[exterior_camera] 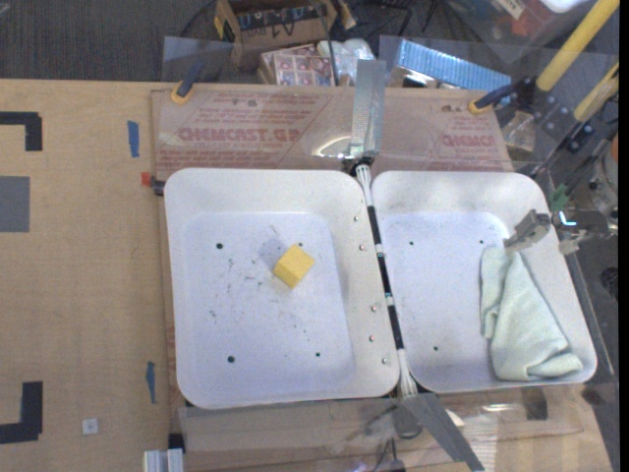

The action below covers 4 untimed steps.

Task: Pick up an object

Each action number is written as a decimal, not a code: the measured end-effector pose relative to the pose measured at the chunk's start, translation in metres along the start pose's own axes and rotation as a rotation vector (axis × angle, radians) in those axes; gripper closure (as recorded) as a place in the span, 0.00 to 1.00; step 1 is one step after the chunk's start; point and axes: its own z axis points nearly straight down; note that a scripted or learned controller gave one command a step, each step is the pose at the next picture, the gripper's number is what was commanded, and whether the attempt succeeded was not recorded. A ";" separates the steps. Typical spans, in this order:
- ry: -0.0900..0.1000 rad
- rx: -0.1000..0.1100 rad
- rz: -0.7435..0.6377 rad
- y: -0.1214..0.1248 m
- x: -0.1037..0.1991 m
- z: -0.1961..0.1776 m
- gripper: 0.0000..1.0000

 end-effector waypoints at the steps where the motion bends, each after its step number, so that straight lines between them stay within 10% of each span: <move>1: 0.000 -0.001 -0.451 -0.044 -0.014 0.004 0.00; 3: 0.000 0.001 -0.678 -0.051 0.206 0.015 0.00; 4: -0.004 -0.007 -0.924 -0.046 0.208 -0.089 0.00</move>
